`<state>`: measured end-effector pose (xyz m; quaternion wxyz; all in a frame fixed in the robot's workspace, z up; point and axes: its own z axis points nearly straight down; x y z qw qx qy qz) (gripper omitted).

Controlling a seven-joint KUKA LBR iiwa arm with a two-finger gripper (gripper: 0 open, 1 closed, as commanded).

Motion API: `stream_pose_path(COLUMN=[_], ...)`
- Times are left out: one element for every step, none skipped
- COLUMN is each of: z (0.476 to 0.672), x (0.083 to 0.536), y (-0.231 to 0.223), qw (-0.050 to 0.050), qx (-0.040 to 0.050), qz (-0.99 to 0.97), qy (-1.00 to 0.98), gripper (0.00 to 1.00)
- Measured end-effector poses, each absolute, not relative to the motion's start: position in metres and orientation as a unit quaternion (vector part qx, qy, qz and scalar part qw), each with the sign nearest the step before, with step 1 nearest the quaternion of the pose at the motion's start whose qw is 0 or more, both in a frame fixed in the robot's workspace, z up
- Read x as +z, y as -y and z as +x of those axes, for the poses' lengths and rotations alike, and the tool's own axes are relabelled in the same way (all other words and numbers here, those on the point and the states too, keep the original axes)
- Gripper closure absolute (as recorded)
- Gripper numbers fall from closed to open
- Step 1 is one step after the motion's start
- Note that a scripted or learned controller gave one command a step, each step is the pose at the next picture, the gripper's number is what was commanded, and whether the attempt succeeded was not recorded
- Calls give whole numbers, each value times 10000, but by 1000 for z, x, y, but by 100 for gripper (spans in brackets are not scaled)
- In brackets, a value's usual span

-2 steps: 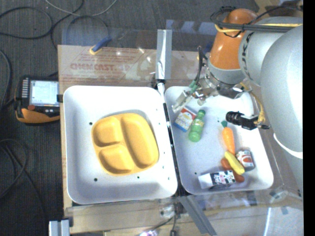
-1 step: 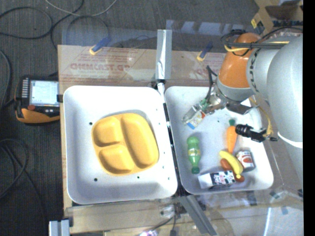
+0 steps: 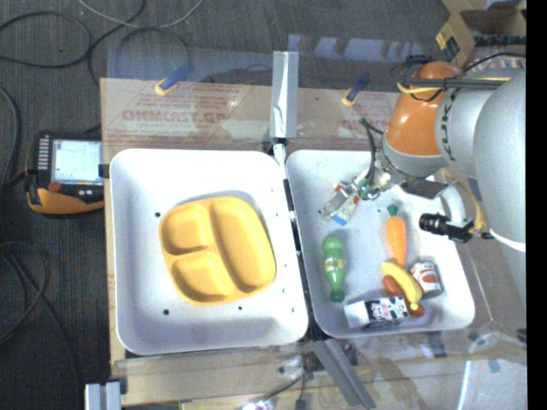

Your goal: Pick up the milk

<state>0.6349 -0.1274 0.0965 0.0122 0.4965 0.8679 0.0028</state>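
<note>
Lowest in the camera view, and so nearest the lens, the milk point(image 3: 377, 312) lies on its side at the near edge of the right bin point(image 3: 457, 314), a white carton with a dark printed panel, well apart from the hand point(image 3: 342, 202). That hand hangs over the far left part of the same bin, close to the wall it shares with the left bin point(image 3: 128, 229), and its fingers seem drawn narrow around a small pale object with a blue end point(image 3: 339, 205); whether that object is truly pinched or merely lies beneath the fingers is hard to tell at this size. Just nearward of the hand a green bottle point(image 3: 333, 266) lies along the bin floor, and toward the right wall a carrot point(image 3: 397, 237) points away from the camera. Beyond the carrot's near tip a banana point(image 3: 402, 282) curves down toward the milk, touching or nearly touching it, with a small red can point(image 3: 426, 278) just beside the banana at the near right corner. A yellow divided tray point(image 3: 218, 248) sits in the middle of the left bin. Judged from this, the task is barely begun: the milk sits untouched on the bin floor, and the hand would have to cross to the near edge, come down over the carton clear of the banana, close and lift.
</note>
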Motion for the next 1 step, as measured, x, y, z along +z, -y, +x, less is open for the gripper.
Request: stream_pose_path(z=[655], x=[91], y=[119], qw=[20], qx=[-20], qz=[4372], qy=[-8994], gripper=[0])
